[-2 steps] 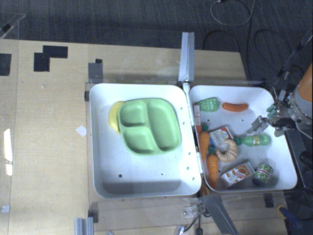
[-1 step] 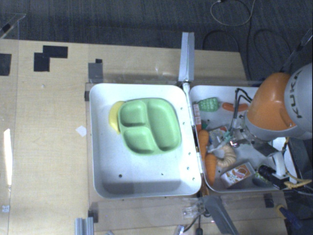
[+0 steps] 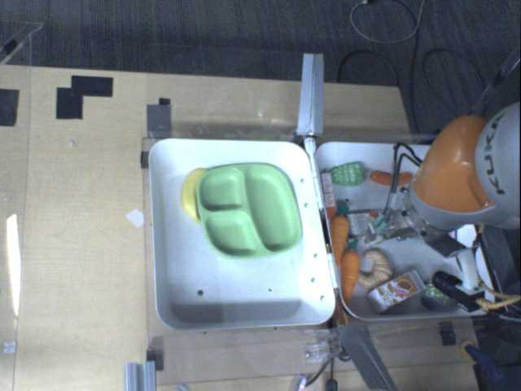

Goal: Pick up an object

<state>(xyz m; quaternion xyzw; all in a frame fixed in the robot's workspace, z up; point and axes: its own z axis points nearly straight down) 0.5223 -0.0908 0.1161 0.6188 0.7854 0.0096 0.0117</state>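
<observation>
Camera view: carrot (image 3: 348, 272) below-left of tool (image 3: 383, 226)

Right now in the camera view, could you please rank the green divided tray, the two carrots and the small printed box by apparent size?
1. Green divided tray, by far the largest.
2. The two carrots look alike, so I won't rank them.
3. Printed box appears close to the carrots; unsure.

Robotics lab: KUKA arm (image 3: 468, 177), bench (image 3: 73, 218), white bins (image 3: 163, 243), loose cables (image 3: 391, 23).
</observation>
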